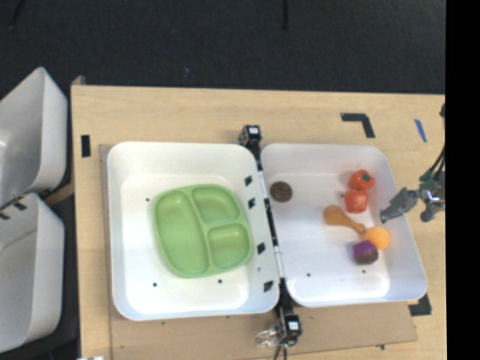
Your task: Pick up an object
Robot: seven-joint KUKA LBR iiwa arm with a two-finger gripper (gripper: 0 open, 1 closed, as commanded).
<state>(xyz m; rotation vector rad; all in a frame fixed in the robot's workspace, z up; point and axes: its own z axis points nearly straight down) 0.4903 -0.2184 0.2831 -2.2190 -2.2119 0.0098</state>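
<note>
On the bench (187,111), 2 shallow white bins sit side by side. Left bin (127,201): 1 green plate (201,229) with 3 compartments. Right bin (322,283): a brown disc (280,192) near the dividing edge; 2 red pieces (359,189), touching; a tan drumstick-shaped piece (343,219); an orange ball (378,238) touching a purple piece (365,253). At the right bin's right rim, the gripper (411,204) has its fingers spread, with nothing between them.
</note>
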